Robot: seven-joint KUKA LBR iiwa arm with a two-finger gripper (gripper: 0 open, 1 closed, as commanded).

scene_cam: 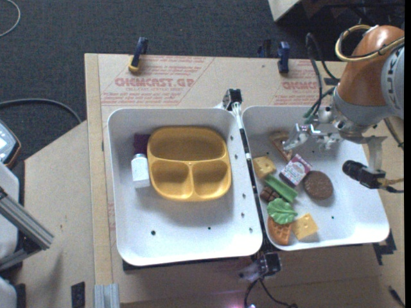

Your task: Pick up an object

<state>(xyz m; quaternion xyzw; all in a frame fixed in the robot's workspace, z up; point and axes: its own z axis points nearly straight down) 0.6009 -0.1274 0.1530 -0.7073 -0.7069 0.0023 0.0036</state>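
The pale board-topped counter [192,76] carries two shallow white bins side by side. The left white bin [122,230] holds a mustard-yellow plastic tray with three compartments [189,162], with a small white bottle [140,171] touching the tray's left edge and a dark purple item half hidden just beyond the bottle. The right white bin [359,220] holds the likely targets, all bunched toward its left side. The grey arm with its orange band [376,69] reaches in from the right and hangs over the far part of this bin, its metal pincer [302,135] above a brown flat piece [280,144] near the far left corner. Whether the pincer is spread or pressed together cannot be told at this angle, and nothing shows between its tips. Near it lie a round dark-brown patty [318,185], a small pink-and-white carton [295,170], a green pod-shaped toy [280,188], a green leafy piece [280,210] over an orange waffle-like piece [279,231], and two yellow cheese-like blocks [263,167] [306,226]. The risk, as I judge it, is crowding: the items touch or overlap, so a descent could strike two at once, nudge one aside, or close on a thin flat edge that slips free.
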